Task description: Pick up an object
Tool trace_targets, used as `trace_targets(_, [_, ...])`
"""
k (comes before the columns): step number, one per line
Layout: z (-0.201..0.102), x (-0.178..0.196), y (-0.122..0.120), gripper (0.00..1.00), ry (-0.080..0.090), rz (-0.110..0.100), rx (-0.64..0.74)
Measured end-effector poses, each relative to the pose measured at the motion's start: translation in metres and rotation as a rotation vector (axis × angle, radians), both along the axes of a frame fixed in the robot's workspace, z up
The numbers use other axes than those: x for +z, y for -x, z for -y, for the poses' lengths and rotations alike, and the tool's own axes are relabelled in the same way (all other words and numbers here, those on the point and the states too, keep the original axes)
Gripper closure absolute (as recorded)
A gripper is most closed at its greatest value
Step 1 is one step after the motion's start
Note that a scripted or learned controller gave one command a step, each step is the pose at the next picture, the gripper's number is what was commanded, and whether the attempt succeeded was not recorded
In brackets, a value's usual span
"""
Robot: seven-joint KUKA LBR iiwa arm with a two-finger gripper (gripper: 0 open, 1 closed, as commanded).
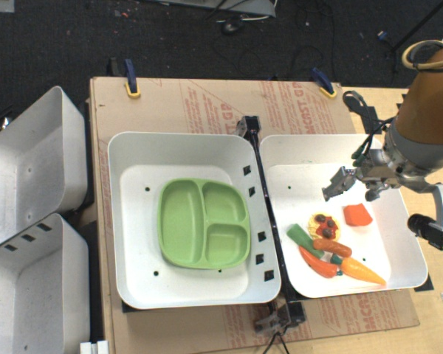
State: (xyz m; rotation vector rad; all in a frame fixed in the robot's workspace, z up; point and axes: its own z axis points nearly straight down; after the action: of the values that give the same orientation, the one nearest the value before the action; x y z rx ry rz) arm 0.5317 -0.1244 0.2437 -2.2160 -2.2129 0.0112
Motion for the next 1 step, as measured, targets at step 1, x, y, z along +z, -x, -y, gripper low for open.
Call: trace_targets(1, [-0.0001,0.0056,-0.0022,0.0,0.002,0.011,0.002])
